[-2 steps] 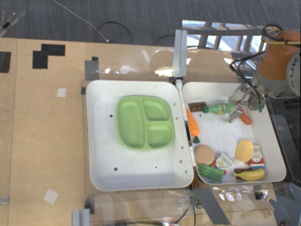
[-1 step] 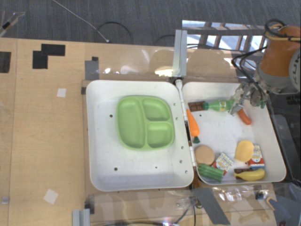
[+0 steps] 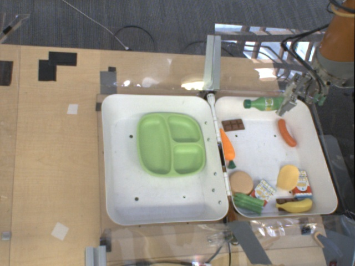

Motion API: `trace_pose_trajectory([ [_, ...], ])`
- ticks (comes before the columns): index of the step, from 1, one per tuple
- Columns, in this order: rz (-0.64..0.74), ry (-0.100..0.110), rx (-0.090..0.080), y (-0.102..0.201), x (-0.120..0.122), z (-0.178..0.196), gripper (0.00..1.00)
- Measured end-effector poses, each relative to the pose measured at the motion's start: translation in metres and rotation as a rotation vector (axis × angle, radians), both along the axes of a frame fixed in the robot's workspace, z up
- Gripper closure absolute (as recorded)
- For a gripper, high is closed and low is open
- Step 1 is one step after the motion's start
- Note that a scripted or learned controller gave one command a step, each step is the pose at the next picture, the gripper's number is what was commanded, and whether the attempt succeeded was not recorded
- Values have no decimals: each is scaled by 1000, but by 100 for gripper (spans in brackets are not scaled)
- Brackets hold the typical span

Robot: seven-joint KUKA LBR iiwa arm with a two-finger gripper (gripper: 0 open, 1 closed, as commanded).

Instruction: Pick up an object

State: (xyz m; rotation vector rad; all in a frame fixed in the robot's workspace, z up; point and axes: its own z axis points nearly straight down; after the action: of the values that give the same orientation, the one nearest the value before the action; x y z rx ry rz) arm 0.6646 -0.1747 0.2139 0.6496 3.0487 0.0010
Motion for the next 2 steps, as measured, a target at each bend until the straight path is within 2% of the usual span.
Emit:
trace_pose_trajectory([
  [1,93,11,1,18,-66,-116,100],
  [2,289,12,-4,-32,-28,-75,100],
])
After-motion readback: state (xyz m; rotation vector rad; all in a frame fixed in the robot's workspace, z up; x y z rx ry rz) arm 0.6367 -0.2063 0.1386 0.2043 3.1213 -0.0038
